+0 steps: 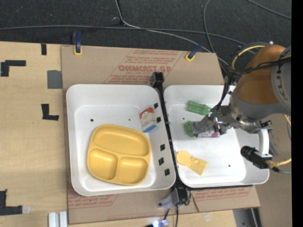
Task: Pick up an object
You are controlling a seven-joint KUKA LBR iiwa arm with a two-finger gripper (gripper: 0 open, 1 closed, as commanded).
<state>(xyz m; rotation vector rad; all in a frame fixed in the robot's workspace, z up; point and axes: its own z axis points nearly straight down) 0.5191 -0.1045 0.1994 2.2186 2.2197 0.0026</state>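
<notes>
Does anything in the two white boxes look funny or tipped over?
The small red, white and blue carton in the left white bin leans tilted against the wall by the divider rather than standing upright. The yellow wedge of toy cheese in the right white bin lies flat. Nothing looks spilled or broken.
</notes>
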